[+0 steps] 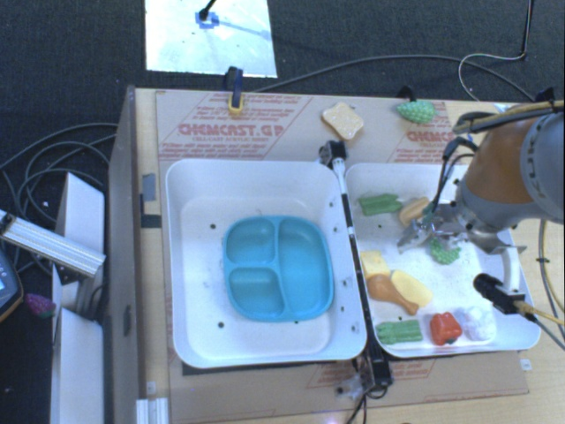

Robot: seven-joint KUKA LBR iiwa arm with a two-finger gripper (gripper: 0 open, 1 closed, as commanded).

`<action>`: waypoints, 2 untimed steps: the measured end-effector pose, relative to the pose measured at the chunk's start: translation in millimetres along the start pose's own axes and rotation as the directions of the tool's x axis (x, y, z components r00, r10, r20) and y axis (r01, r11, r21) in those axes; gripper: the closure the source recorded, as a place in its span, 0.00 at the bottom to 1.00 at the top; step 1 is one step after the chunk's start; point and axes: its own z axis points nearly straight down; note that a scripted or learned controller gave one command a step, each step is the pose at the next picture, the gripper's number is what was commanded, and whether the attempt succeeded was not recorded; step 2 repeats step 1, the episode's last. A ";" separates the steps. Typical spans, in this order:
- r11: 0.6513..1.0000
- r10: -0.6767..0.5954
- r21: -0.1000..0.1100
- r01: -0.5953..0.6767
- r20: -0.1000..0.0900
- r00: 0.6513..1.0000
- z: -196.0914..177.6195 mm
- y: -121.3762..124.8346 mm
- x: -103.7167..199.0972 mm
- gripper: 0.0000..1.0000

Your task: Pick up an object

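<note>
My gripper hangs low over the middle of the right bin, reaching in from the right. A green knobbly toy lies just right of the fingertips, and a tan piece just above them. Nothing shows between the fingers. Around it in the right bin lie a green oblong, a yellow block, an orange drumstick shape, a yellow piece, a green bar, a red pepper and a white lump.
The left bin holds a blue divided plate. On the cardboard behind the bins rest a toast-like piece and a green bumpy toy. A yellow clamp stands at the back edge. Cables trail left.
</note>
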 end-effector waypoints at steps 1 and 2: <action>1.000 0.000 -0.003 0.000 0.001 1.000 26.3 81.8 14.7 0.00; 1.000 0.000 -0.003 0.000 0.001 1.000 26.3 81.8 14.7 0.00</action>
